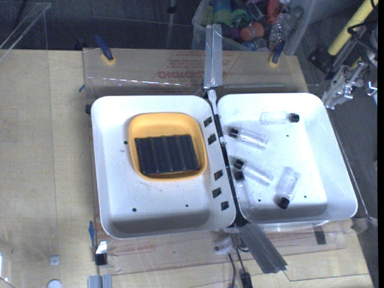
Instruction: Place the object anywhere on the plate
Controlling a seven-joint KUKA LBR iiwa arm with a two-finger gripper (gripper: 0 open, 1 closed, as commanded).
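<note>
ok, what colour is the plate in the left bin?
Yellow-orange plate with a dark ribbed insert; seen in the camera view.

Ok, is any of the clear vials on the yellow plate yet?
No, the yellow plate in the left bin carries just a dark ridged block, while the clear vials lie in the right bin.

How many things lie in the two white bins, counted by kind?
Clear vials with black caps: 4
Yellow plate: 1
Dark ridged block on the plate: 1
Total: 6
</note>
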